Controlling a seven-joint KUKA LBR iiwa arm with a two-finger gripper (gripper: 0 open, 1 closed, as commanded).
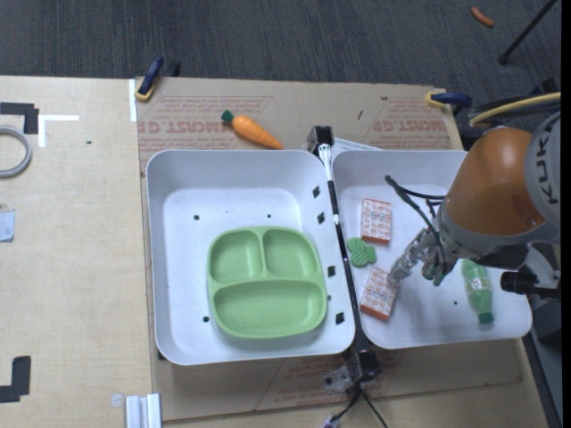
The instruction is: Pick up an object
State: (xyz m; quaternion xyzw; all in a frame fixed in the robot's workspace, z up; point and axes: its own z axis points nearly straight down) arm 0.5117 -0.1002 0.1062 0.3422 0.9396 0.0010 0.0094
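You can read "KU" in white letters on the grey arm casing [546,172] at the right edge, the rest cut off. The cardboard sheet [268,105] under the bins carries red print, upside down from this camera: it looks like "ELGIN" at top left, and similar red print shows at top right and along the bottom edge, too faint to read. The two red-patterned packets [376,220] in the right bin [428,324] have print too small to read.

grey arm [544,163] with orange band [495,181], black cable, metallic pincer [419,261].
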